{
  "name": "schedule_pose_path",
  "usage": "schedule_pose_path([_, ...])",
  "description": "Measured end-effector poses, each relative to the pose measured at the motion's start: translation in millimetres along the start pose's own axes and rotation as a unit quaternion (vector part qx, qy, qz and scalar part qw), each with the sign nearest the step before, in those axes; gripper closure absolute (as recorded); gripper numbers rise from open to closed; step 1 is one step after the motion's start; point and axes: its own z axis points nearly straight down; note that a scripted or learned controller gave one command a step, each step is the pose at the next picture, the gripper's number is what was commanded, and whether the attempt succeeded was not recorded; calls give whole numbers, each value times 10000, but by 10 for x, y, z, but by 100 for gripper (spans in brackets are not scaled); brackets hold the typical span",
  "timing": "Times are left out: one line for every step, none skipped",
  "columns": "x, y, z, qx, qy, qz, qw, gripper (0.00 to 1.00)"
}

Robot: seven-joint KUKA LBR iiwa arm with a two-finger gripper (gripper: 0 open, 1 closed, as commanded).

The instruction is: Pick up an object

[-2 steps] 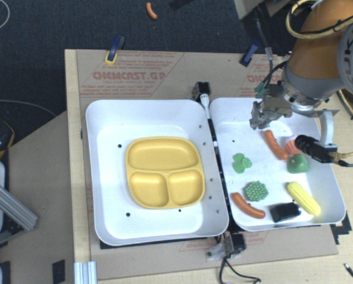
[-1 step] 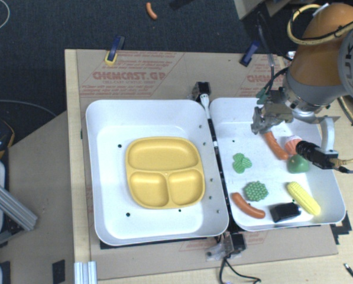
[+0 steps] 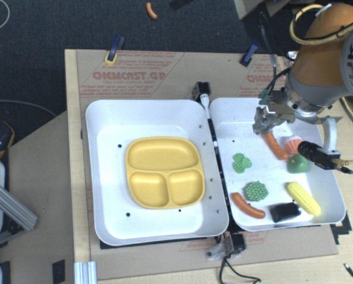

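My gripper (image 3: 264, 123) hangs over the back part of the right bin (image 3: 223, 114), just above and left of an orange carrot (image 3: 276, 146). Nothing is visibly held in it. Beside the carrot lie a red and white piece (image 3: 292, 143) and a green pepper (image 3: 297, 164). Further forward in the same bin lie a green leafy piece (image 3: 242, 163), a green bumpy ball (image 3: 256, 190), a sausage (image 3: 248, 206), a black block (image 3: 284, 212) and a yellow corn cob (image 3: 303, 198).
The left bin (image 3: 102, 158) holds a yellow divided plate (image 3: 164, 171). A black divider clip (image 3: 201, 91) sits between the bins at the back. The arm's grey and orange body (image 3: 324, 52) looms over the right bin's back right corner.
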Motion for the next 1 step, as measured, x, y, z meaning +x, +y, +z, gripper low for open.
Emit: schedule_pose_path([73, -84, 78, 5, 0, -2, 10000, 100])
